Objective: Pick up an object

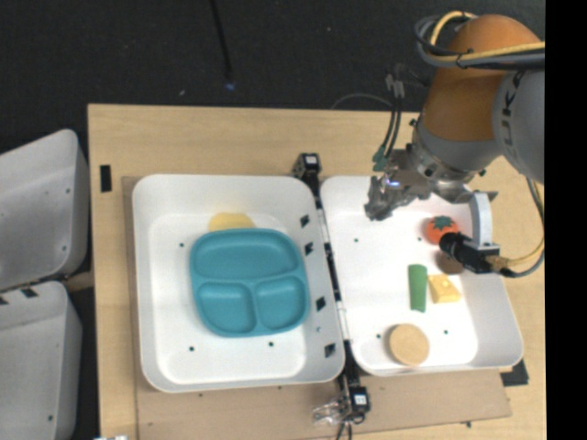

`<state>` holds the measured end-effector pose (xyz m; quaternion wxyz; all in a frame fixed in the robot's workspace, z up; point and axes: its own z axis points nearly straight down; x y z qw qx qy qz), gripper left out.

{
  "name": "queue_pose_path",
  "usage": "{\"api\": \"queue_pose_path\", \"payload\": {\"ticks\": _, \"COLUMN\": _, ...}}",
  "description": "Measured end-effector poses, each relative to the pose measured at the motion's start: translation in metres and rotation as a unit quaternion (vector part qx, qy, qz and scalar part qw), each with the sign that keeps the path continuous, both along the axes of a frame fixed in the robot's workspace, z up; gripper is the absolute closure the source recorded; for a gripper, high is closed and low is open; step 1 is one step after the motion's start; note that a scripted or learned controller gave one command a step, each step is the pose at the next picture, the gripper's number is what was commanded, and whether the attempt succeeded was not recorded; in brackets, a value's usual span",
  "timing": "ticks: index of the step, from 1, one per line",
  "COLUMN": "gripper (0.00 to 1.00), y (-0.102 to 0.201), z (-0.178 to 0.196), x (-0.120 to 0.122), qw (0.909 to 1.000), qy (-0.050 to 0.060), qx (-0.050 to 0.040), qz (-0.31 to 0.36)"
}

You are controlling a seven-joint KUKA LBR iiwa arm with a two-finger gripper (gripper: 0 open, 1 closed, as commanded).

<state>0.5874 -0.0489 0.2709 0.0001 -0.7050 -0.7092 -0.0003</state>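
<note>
- Two-finger gripper (379, 211) — over bare floor of right white bin (367, 282), near its far-left rim.
- Finger spread — cannot tell.
- Green plastic block (417, 288) — well apart, toward the near side.

Two shallow white bins sit side by side on a light wooden bench (110, 136). The left bin (156, 337) holds a teal plate (248, 280) with three compartments, and a yellow object (230, 220) shows partly from behind the far edge of the plate. In the right bin (367, 282) there is a green block (418, 287), a yellow piece (446, 289) just beside it, a round tan disc (407, 345) near the front, and a small orange object (437, 228) near the far right. The grey arm (468, 90) with an orange band reaches in from the right, and its gripper (378, 207) is over the far part of the right bin, apart from these objects.
</note>
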Motion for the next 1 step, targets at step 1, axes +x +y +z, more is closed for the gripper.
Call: {"api": "queue_pose_path", "payload": {"ticks": 1, "gripper": 1.0, "y": 0.0516, "z": 0.0002, "x": 0.0003, "qw": 1.0, "qy": 0.0, "qx": -0.0001, "qz": 0.0}}
